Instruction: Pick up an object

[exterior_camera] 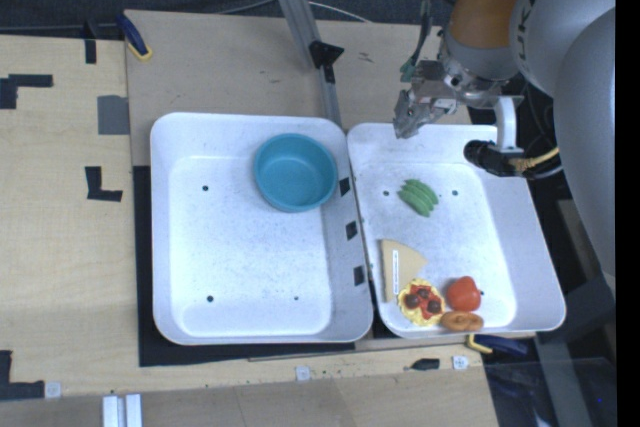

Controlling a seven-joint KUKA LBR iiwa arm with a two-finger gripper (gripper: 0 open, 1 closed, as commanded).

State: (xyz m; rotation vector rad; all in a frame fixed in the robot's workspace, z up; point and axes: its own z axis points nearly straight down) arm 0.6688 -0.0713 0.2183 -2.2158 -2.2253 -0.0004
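wooden bench (pixel 60 215) | two white bins (pixel 180 215) | hand (pixel 408 125) grip cannot tell

The scene is being viewed by a single fixed camera set above the bench (pixel 60 215), angled downward at a slant. Both white bins are being taken in whole: the left bin (pixel 190 305) and the right bin (pixel 520 245), side by side, with bench margin on every side. The arm (pixel 540 5) is being seen entering from the right, its fingers (pixel 408 123) at the far rim of the right bin. The distance is moderate. The far edge of the bench is being framed at the top.
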